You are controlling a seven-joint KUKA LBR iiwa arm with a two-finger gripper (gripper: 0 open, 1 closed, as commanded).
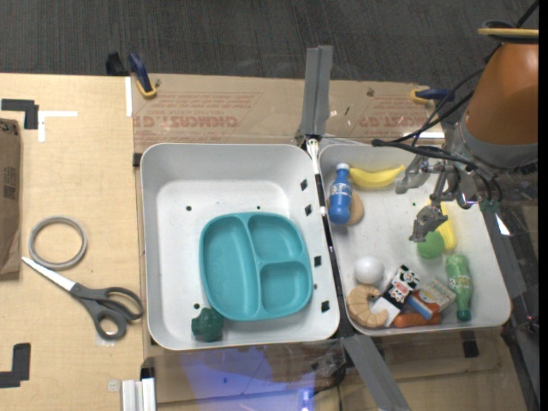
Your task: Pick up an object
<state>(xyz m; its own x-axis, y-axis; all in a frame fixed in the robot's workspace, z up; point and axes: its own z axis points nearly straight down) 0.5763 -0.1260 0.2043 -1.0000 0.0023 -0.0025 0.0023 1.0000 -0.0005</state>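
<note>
My gripper (428,223) hangs over the right bin (495,315), just above a lime-green and yellow toy (434,244) near the bin's right side. Around it lie a banana (377,176), an upright blue bottle (340,193), a white ball (369,270), a green bottle (459,285), a black-and-white box (400,288), a tan pastry (366,308) and an orange piece (417,318). The left bin (163,187) holds a teal divided plate (255,265) and a dark green toy (206,324).
Scissors (94,298), a tape roll (57,241) and a brown bag (8,195) lie on the wooden bench to the left. Cables trail from the arm's wrist (505,101) over the right bin's far edge.
</note>
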